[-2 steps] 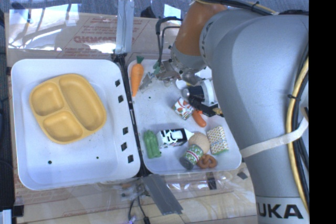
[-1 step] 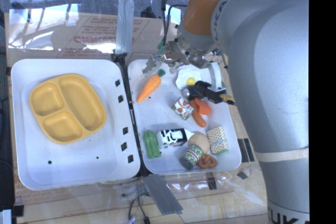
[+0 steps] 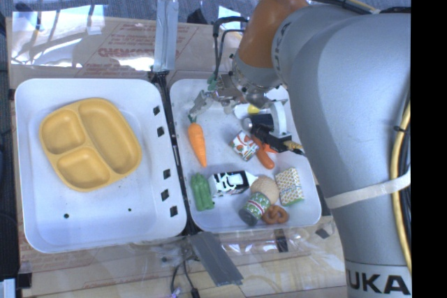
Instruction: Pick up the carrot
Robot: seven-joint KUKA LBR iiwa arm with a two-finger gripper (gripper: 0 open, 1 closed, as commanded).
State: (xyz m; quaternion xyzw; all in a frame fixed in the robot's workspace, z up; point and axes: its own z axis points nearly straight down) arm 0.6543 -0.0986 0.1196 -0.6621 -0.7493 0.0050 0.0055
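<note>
The orange carrot [image 3: 198, 142] with a green stub at its top lies in the right bin [image 3: 209, 221], near that bin's left wall, pointing down and slightly right. My gripper [image 3: 211, 98] hangs over the bin's upper left part, just above the carrot's top end. Its fingers are spread open with nothing between them. The left fingertip [image 3: 196, 107] is a short way above the carrot's green end, and I cannot tell whether it touches. The grey arm with its orange band covers the bin's right side.
Around the carrot in the right bin lie a green vegetable [image 3: 202, 192], a black-and-white carton [image 3: 231, 181], a small red-and-white can [image 3: 244, 145], a red-orange piece [image 3: 265, 157], a cracker block [image 3: 289, 186] and a pretzel [image 3: 275, 215]. The left bin [image 3: 28, 220] holds a yellow divided plate [image 3: 89, 143].
</note>
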